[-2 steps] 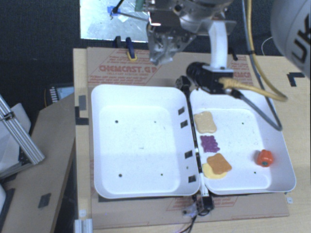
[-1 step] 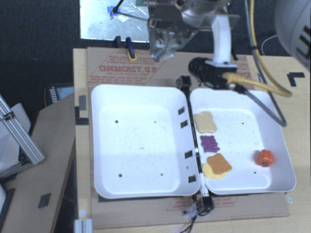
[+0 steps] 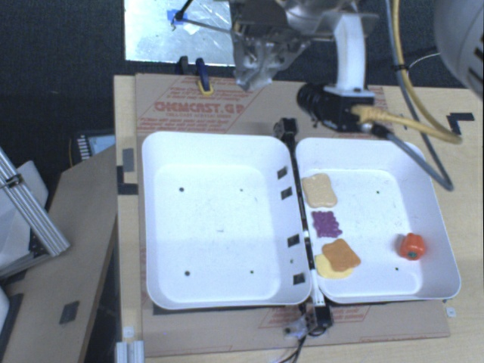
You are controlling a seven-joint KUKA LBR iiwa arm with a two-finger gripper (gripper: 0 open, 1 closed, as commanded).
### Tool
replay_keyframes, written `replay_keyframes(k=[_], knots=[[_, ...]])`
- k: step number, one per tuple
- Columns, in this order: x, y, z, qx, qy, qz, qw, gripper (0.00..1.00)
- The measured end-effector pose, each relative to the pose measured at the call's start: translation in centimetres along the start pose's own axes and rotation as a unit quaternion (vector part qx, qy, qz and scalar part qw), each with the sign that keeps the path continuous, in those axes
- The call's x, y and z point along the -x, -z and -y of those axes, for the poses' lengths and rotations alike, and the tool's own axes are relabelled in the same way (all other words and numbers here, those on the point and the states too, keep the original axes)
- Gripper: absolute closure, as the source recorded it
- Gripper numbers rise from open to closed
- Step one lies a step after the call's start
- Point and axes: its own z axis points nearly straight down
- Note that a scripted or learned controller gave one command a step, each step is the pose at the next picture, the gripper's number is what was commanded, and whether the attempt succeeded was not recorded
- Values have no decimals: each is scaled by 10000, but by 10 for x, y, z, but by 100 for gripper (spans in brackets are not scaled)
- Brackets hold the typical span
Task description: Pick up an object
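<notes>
My gripper (image 3: 253, 72) hangs high above the back edge of the bench, behind the left bin (image 3: 219, 221) and nothing shows between its fingers. In the right bin (image 3: 378, 225) a tan bread-shaped slice (image 3: 320, 190) lies near the left wall. Below the slice sits a small purple grape cluster (image 3: 327, 223). An orange piece (image 3: 341, 254) rests on a pale yellow piece (image 3: 330, 268) at the front left of that bin. A red-orange pepper (image 3: 411, 246) sits by the right wall.
A black hinge strip (image 3: 296, 203) runs between the two bins. A yellow cable (image 3: 412, 123) crosses behind the right bin. A blue-and-yellow clamp (image 3: 203, 78) stands at the back of the cardboard base. An aluminium rail (image 3: 26, 206) lies off the bench at the left.
</notes>
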Motion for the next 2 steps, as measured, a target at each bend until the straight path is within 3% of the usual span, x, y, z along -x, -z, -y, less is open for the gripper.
replay_keyframes(k=[2], knots=[[-1,22,0,17,43,-17,10000,100]])
